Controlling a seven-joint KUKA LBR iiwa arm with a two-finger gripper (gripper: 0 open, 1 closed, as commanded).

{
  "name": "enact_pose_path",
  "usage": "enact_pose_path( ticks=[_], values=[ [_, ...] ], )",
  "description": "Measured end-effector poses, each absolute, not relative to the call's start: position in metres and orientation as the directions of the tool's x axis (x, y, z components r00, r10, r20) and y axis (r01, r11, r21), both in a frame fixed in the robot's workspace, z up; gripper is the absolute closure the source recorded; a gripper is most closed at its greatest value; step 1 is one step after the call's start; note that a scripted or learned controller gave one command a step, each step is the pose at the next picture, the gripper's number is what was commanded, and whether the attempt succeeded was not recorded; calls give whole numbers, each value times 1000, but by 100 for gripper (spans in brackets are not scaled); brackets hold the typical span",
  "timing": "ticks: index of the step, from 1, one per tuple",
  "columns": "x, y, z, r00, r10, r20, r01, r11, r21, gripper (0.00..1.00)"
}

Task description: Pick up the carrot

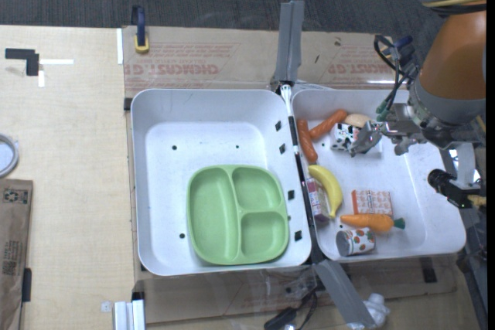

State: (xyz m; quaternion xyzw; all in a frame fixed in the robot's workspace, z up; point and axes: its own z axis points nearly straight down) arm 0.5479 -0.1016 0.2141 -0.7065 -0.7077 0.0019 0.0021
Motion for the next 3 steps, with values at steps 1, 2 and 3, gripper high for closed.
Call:
enact_pose_path(
  ticks=[1, 2, 3],
  values=[
    [558, -80, 189, -15, 1000, 0, 1000, 15, -6, 0],
    [483, -114, 107, -11, 1000, 1, 1000, 11, -5, 0],
    [478, -115, 132, -345, 939, 0, 939, 345, -1, 0]
  ],
)
